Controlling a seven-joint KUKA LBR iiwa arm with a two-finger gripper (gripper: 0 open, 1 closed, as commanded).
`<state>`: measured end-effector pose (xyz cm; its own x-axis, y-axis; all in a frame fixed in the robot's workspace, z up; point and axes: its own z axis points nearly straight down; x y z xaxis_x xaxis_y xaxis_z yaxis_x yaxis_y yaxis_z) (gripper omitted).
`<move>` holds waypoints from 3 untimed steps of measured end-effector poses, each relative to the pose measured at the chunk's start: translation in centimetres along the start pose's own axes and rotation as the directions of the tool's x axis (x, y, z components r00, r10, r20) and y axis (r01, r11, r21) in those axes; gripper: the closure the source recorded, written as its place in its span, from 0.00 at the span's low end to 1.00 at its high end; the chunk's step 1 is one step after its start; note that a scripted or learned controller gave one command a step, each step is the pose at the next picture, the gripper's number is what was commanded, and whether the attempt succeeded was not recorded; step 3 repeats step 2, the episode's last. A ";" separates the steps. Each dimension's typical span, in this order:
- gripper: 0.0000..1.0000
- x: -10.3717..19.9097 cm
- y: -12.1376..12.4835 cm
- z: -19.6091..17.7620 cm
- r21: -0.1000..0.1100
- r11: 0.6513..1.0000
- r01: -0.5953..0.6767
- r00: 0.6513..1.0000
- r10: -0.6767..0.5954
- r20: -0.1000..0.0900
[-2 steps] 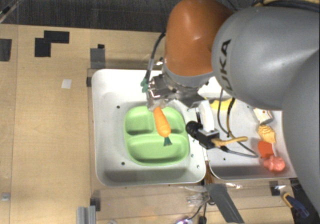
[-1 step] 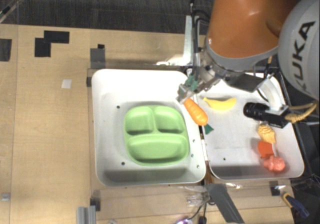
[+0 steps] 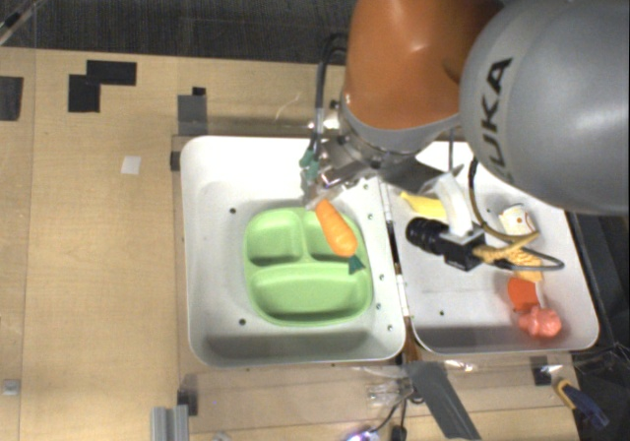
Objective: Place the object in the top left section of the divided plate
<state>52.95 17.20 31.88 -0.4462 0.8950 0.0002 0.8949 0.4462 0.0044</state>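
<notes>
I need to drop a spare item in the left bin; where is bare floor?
In the left bin, floor lies bare left of the green divided plate and along the near wall. The plate's upper right is crowded by the carrot and gripper.

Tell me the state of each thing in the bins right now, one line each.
Carrot: lying tilted across the plate's top right section.
Green plate: flat in the left bin.
Gripper: just above the carrot's upper end.
Pink toy: resting in the right bin.
</notes>
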 end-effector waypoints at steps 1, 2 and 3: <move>1.00 1.8 1.7 -1.2 -0.002 0.999 0.042 0.999 -0.042 0.001; 1.00 -0.4 -1.7 7.5 0.000 0.981 0.194 0.981 -0.194 0.000; 1.00 -0.4 -1.7 7.5 0.000 0.981 0.194 0.981 -0.194 0.000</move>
